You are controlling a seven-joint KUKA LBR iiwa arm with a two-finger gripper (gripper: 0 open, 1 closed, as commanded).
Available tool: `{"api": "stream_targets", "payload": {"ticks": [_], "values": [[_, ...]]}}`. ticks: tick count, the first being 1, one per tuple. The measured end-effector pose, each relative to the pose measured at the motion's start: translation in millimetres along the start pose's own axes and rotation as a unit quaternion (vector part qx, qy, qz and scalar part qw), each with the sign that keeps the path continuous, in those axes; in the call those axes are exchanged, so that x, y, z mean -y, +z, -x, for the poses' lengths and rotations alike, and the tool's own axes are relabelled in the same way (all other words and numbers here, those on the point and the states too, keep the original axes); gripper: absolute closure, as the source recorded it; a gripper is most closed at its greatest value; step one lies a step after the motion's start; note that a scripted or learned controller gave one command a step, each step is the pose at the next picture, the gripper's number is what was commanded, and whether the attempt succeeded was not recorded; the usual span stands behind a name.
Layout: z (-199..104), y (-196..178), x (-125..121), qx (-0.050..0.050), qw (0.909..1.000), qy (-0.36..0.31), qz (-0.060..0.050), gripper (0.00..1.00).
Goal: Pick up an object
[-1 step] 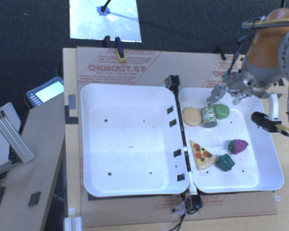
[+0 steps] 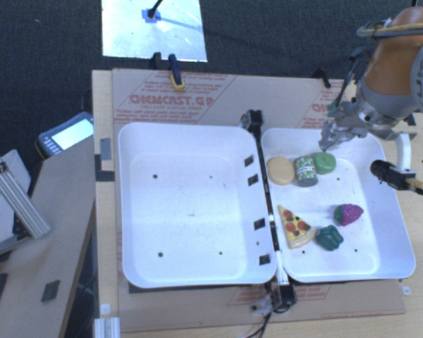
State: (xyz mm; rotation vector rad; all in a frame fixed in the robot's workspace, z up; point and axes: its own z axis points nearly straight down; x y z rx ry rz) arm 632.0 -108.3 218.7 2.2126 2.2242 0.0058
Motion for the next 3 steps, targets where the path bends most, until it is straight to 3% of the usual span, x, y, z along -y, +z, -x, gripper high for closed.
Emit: {"api": "stream_targets", "payload": {"ticks": [1,3], "values": [[-51.8,-69.3,-7.0,-0.001,1.0,-0.002,0.002,1.0],[-119.1,-239.2,-16.3,-0.001,1.0,-0.002,0.004,1.0]]}}
